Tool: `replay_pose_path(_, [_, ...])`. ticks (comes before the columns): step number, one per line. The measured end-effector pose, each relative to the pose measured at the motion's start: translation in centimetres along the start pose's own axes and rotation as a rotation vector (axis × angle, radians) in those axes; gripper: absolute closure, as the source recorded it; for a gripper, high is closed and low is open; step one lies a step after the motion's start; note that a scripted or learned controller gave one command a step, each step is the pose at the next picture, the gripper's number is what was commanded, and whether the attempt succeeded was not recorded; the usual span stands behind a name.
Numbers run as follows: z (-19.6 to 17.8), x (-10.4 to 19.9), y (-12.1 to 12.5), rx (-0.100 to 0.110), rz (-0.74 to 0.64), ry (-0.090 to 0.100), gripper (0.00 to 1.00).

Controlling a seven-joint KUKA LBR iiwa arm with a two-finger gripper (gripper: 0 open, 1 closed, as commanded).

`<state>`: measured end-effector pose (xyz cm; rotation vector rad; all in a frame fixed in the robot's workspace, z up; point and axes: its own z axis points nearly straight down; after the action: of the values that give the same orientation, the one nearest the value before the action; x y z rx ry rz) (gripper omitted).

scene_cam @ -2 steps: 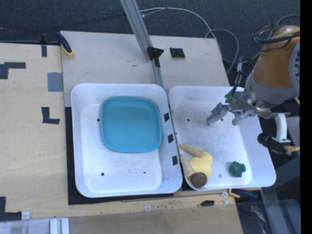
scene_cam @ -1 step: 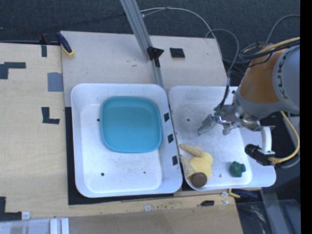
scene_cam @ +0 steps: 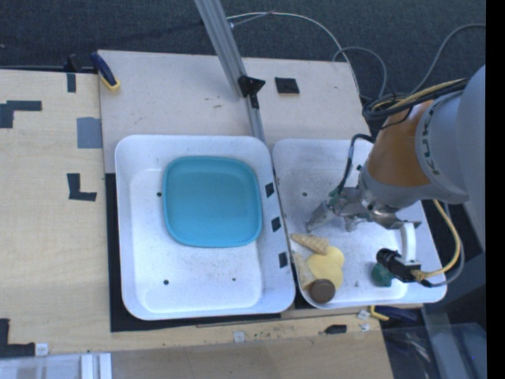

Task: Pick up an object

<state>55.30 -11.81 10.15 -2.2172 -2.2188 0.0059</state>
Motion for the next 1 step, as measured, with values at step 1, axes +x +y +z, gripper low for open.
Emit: replay_pose_path(1, [-1.26, -0.02, 0.14, -0.005, 0.0, -0.001, 1.0])
